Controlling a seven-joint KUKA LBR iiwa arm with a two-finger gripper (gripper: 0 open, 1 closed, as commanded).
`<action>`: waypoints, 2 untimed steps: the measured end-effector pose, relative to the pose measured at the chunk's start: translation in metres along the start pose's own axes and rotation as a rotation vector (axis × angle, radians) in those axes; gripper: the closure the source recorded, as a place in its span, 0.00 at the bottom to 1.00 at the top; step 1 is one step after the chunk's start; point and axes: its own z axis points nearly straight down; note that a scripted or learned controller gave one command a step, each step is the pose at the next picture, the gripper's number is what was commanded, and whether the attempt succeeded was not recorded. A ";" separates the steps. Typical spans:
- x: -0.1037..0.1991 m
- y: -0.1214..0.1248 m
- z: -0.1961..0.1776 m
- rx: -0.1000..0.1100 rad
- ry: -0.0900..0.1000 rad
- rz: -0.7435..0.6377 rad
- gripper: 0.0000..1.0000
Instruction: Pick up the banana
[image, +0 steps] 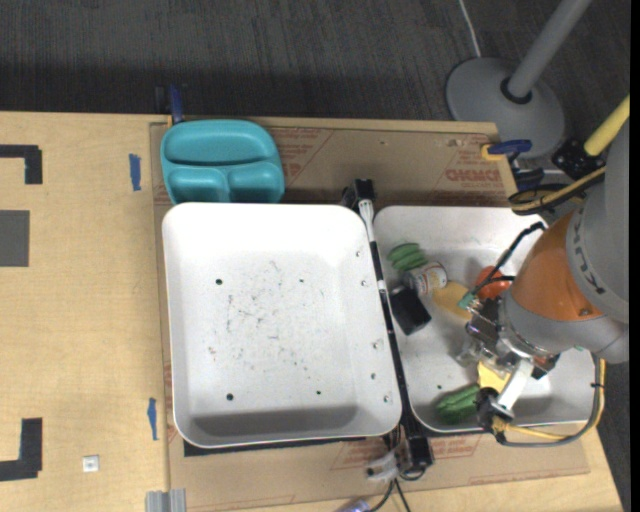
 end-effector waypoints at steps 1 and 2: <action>0.000 0.001 -0.010 -0.002 0.000 -0.001 1.00; 0.000 0.000 -0.010 0.000 -0.001 -0.001 0.00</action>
